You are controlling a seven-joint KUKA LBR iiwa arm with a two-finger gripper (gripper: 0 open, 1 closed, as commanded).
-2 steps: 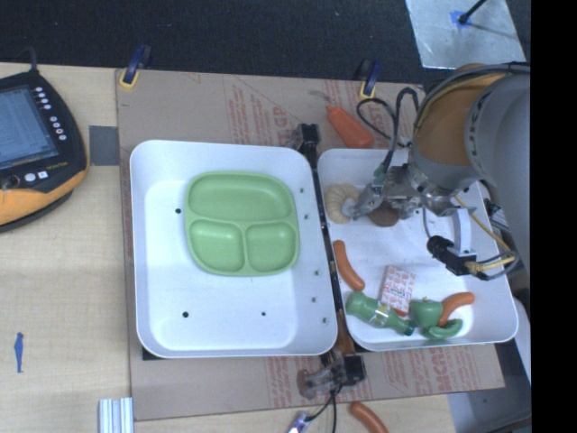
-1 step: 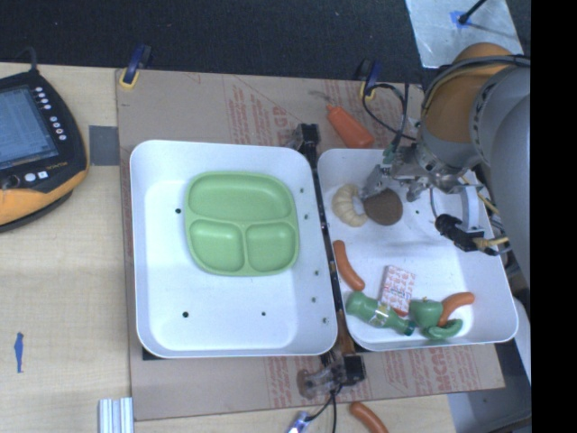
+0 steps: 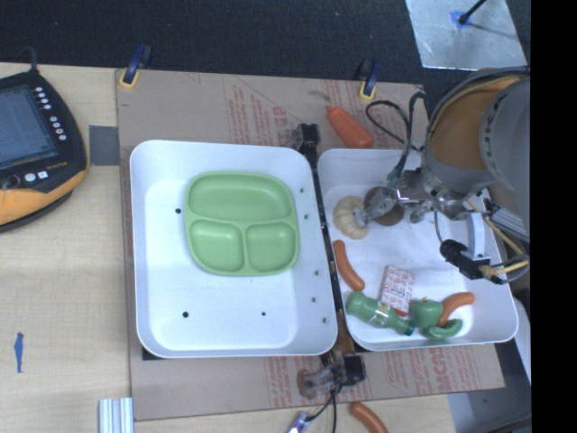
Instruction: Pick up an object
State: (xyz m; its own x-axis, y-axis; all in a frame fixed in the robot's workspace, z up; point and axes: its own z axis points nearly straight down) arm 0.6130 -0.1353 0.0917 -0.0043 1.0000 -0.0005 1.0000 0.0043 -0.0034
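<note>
Gripper [image 3: 377, 207] hovers beside cream object [image 3: 350, 216] near bin's divider edge [image 3: 323, 233].

A robotics lab: a teach pendant [image 3: 36, 147] lies on the bench [image 3: 63, 314] beside clamped cardboard [image 3: 225, 106].

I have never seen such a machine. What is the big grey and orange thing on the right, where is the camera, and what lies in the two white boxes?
It is a robot arm with a two-finger gripper, seen by one camera fixed above the bench. The left bin holds a green divided plate. The right bin holds a beige garlic-like toy, an orange sausage, a small printed packet and green toys. The gripper hangs low beside the beige toy; whether it grips anything I cannot tell.
</note>
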